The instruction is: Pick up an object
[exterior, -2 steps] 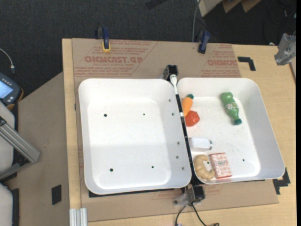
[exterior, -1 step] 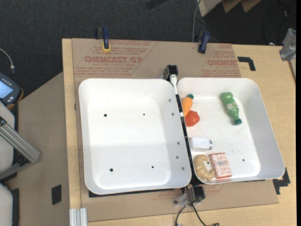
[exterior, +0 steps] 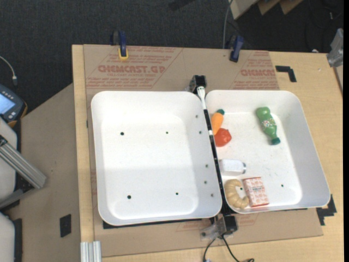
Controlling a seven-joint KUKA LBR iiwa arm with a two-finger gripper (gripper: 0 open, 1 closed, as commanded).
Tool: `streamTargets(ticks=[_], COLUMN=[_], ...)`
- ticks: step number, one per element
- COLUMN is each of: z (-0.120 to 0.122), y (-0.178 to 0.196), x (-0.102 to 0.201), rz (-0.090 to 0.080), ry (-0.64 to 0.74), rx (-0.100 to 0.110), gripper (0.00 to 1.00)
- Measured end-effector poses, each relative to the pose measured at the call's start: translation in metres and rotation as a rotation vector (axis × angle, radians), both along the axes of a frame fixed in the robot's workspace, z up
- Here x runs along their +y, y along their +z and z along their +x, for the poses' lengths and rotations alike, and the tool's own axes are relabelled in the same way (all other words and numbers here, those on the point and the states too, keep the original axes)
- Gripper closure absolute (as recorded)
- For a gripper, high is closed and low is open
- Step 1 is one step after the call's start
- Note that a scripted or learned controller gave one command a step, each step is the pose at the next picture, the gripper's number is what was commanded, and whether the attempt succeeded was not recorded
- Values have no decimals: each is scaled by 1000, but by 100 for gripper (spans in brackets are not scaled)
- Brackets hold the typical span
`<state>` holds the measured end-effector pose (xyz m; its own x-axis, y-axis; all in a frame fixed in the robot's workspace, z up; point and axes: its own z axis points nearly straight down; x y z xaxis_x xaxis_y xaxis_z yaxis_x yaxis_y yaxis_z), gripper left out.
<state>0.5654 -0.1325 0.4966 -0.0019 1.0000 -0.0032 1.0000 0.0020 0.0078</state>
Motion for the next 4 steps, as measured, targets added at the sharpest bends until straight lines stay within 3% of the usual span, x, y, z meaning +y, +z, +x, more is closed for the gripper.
streamTargets(ticks=[4], z=[3], y=[43], x=[0], rz=[-7], ry=[3], rx=[-15], gripper=[100])
